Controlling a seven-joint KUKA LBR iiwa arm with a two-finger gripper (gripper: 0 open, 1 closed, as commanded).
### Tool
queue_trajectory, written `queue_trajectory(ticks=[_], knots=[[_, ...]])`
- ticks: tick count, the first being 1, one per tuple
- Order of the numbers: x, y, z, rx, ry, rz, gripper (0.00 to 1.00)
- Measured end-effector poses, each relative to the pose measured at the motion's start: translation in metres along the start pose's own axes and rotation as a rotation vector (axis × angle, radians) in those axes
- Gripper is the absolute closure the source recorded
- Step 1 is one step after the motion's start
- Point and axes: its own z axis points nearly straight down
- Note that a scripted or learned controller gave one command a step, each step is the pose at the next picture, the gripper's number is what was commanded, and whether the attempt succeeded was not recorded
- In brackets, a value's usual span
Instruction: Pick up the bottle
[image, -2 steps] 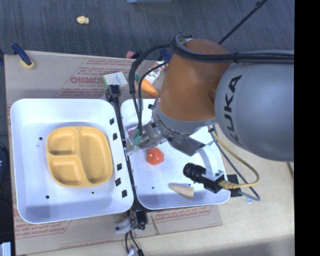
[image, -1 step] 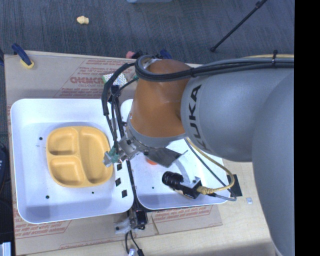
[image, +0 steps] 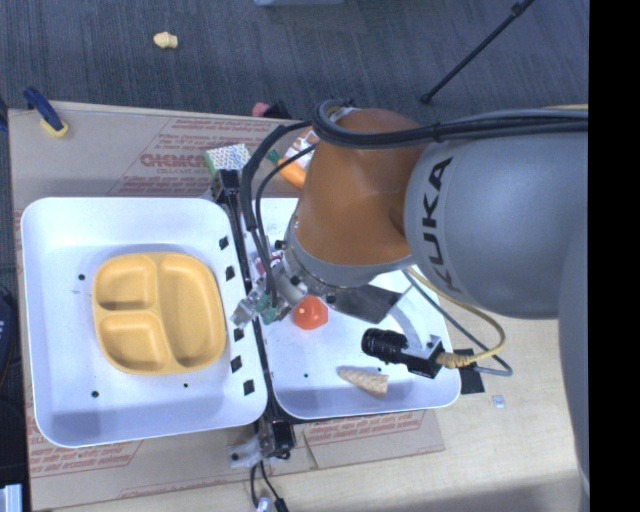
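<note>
My orange wrist band (image: 355, 190) gleams glossy, my grey arm casing (image: 500, 230) smooth; the yellow compartmented plastic plate (image: 158, 312) looks matt, the shallow white plastic bins (image: 45, 260) smooth.

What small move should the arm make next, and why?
Probably a short lift straight up. The arm hangs over the right bin, covering much of it, with an orange-red thing at its lower edge. Whether that is the bottle I cannot tell; rising would uncover the bin.

Yellow divided plate (image: 158, 310) in the left white bin (image: 55, 250)
</note>
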Motion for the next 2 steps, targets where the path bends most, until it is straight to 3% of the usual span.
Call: queue_trajectory(ticks=[1, 2], knots=[[0.035, 0.025, 0.048, 0.004, 0.003, -0.239, 1.00], [0.010, 0.007, -0.028, 0.000, 0.000, -0.248, 1.00]])
